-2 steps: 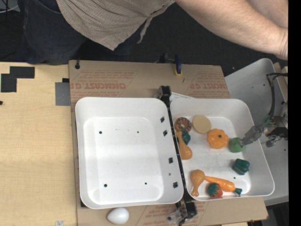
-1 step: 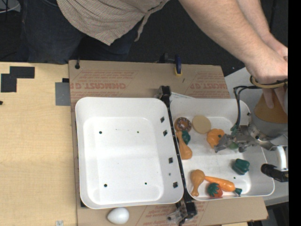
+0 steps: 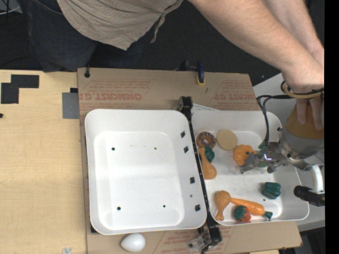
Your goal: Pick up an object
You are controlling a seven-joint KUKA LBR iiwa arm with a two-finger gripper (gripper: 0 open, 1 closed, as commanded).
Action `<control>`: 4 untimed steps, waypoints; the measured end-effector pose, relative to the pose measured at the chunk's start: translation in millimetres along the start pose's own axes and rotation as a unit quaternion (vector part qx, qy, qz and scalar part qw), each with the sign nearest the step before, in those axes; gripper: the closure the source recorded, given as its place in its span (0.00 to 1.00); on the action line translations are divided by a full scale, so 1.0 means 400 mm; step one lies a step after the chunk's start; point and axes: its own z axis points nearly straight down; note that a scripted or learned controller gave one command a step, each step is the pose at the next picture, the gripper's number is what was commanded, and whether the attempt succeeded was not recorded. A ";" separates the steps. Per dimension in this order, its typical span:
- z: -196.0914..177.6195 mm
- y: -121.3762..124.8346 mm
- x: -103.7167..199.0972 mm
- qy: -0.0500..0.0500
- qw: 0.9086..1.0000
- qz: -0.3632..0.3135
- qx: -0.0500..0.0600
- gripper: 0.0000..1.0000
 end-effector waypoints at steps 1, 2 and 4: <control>0.081 0.106 0.072 -0.008 1.000 0.000 -0.021 0.00; 0.077 0.262 0.218 -0.007 1.000 0.001 -0.020 0.00; 0.084 0.100 0.256 -0.008 1.000 0.006 -0.017 0.00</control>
